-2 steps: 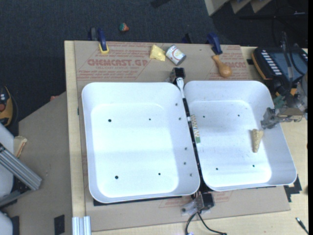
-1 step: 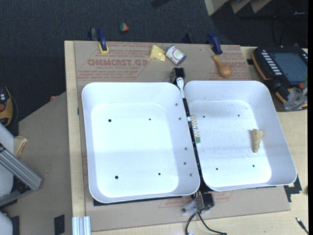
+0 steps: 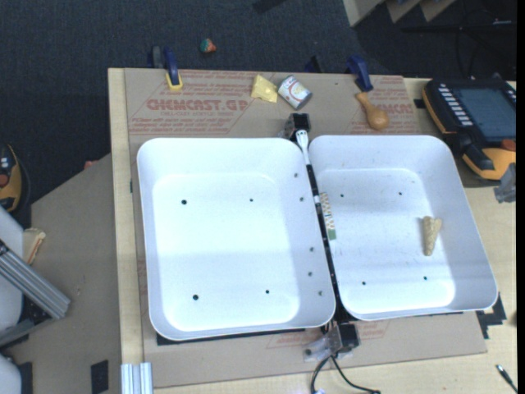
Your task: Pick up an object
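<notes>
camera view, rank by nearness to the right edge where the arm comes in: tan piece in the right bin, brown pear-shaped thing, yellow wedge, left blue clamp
1. tan piece, inside the right bin
2. brown pear-shaped thing, behind that bin
3. yellow wedge, behind the left bin
4. left blue clamp, far back left
</notes>
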You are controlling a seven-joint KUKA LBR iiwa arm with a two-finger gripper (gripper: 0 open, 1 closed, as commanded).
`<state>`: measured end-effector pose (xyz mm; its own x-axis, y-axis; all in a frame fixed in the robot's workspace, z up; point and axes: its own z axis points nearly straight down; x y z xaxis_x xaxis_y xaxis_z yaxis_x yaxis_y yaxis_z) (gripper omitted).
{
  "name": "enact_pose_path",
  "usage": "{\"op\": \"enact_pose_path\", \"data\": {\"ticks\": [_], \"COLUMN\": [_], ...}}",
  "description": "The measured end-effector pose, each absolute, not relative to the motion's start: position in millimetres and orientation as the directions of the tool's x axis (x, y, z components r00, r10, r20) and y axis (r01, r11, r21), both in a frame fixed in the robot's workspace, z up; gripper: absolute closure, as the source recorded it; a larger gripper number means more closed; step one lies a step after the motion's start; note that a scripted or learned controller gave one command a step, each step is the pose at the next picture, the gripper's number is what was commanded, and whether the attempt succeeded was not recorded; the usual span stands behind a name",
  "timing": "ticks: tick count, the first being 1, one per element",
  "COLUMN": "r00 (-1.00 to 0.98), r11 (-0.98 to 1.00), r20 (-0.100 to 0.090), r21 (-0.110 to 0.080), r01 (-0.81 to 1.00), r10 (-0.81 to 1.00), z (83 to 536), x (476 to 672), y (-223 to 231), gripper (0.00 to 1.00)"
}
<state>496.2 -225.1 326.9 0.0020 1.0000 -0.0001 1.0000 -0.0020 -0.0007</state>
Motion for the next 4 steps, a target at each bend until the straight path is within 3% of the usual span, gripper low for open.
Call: {"op": "enact_pose_path", "data": {"ticks": [1,2,3,4], "r00": [-0.001,-0.002,-0.004,0.004], "r11": [0.001,0.002,0.004,-0.004], "r20": [-0.002,0.001,0.005,-0.009], "r21": [0.005,0.0,-0.009,0.012], "r01": [1.0,1.0,1.0,1.0], "r10": [1.0,1.0,1.0,1.0], "z": [349.0,346.0,251.0,336.0], "x": [479.2,479.7,478.5,499.3], "y": [-210.6,-196.2,-150.0,-221.8], "gripper": [1.0,1.0,1.0,1.0]}}
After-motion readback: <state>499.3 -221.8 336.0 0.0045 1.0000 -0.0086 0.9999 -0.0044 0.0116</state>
